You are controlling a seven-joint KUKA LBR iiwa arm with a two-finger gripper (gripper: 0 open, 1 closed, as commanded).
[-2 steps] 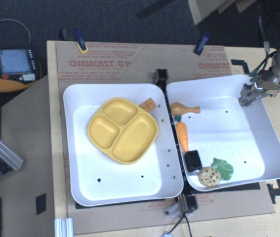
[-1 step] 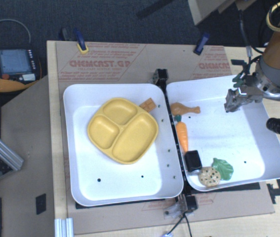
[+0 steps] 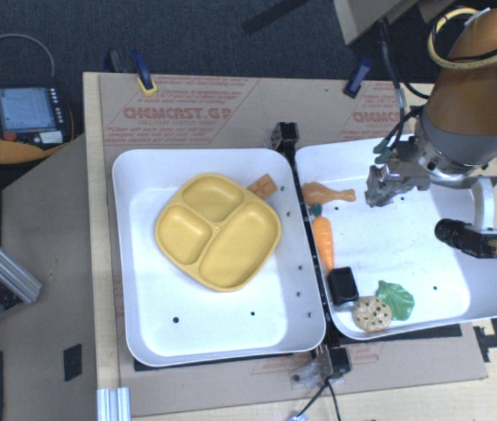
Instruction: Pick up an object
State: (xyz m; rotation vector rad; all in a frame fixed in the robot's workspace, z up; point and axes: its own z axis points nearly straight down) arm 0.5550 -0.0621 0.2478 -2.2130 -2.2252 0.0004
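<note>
My gripper hangs over the back part of the right bin, with nothing visible between its fingers. A tan chicken drumstick lies just left of it near the bin's left wall. An orange carrot lies below the drumstick. Toward the front of that bin sit a small black block, a round speckled cookie and a green leafy piece.
The left bin holds a yellow three-compartment plate, with a small brown block at its back right edge. A black cylindrical part juts over the right bin's right side. Clamps sit at the bench's back edge.
</note>
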